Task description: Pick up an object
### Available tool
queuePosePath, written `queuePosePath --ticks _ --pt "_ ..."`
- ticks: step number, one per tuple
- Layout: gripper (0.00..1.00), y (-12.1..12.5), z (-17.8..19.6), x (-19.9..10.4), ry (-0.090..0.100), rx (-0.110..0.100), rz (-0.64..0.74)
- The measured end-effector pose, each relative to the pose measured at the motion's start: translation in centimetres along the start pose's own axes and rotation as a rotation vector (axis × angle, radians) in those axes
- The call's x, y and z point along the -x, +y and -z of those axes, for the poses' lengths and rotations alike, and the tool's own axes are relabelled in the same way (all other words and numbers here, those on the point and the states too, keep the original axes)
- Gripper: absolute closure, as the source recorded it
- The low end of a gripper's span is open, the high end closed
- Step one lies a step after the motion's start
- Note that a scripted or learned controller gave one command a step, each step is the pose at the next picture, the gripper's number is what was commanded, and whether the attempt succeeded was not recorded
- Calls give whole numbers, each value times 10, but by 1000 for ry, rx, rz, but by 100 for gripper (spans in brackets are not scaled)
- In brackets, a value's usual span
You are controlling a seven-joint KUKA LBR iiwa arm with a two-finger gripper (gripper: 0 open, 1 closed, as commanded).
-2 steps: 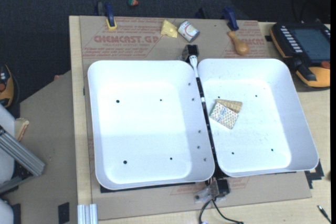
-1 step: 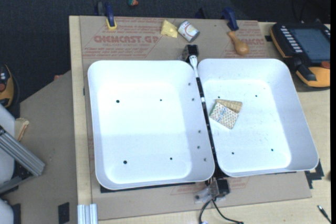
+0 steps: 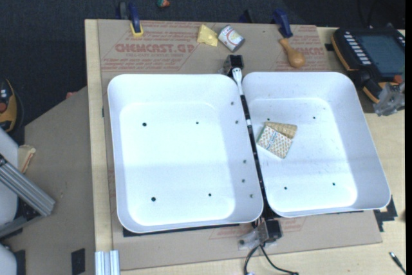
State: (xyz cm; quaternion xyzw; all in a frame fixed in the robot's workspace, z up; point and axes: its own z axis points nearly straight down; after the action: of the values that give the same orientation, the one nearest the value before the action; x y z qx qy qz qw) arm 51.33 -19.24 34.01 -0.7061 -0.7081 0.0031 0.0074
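Right bin (image 3: 360, 138) – tan packet (image 3: 277, 139); bench – yellow piece (image 3: 207, 36).

Beyond my bins, a yellow wedge (image 3: 206, 35), a small can (image 3: 231, 38) and a wooden-handled tool (image 3: 292, 53) are lying on the board.

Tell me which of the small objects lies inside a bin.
The tan patterned packet lies in the right bin; the yellow piece, small can and wooden piece lie on the board behind.

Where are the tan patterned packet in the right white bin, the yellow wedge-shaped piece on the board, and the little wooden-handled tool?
tan patterned packet (image 3: 277, 139), camera view, middle of its top face
yellow wedge-shaped piece (image 3: 206, 36), camera view, its centre
wooden-handled tool (image 3: 293, 55), camera view, rounded handle end
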Motion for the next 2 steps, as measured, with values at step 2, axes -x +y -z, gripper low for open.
queuePosePath --ticks 2 --pt "100 -36 197 -29 -9 24 3"
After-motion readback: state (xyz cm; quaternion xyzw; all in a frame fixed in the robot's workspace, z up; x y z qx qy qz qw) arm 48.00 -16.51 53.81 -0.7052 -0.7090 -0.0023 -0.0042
